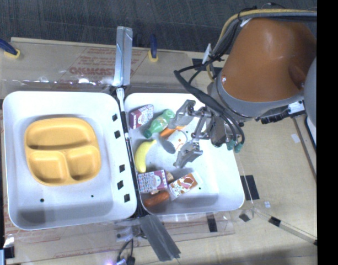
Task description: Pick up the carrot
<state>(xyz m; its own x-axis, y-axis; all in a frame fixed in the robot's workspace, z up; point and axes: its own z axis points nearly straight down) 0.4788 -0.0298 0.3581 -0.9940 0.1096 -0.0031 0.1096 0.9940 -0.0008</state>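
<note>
- Gripper: you find it at centre frame, over the right bin; two metallic fingers, one reaching to the upper left, the other to the lower left, spread well apart with nothing clamped between them.
- Carrot: a small orange piece, partly hidden, lying in the gap between the spread fingers, just left of the gripper body and touching the green item's lower end.
- Green bottle: smooth, rounded, slanted; just left of the upper finger.
- Purple carton: boxy, printed; upper left of the right bin.
- Banana: yellow, curved, smooth; left of the lower finger, beside the bin's left wall.
- Printed carton: purple-and-white box below the banana.
- Red-brown packet: flat, printed, tilted; just right of that carton.
- Brown sausage-shaped item: glossy, at the bin's lower edge.
- Right bin: shallow, white, rounded corners.
- Arm: orange dome with grey collar and black cables, upper right of frame.
- Left bin: white, shallow, left half of frame.
- Yellow tray: matte plastic, three compartments, inside the left bin.
</note>
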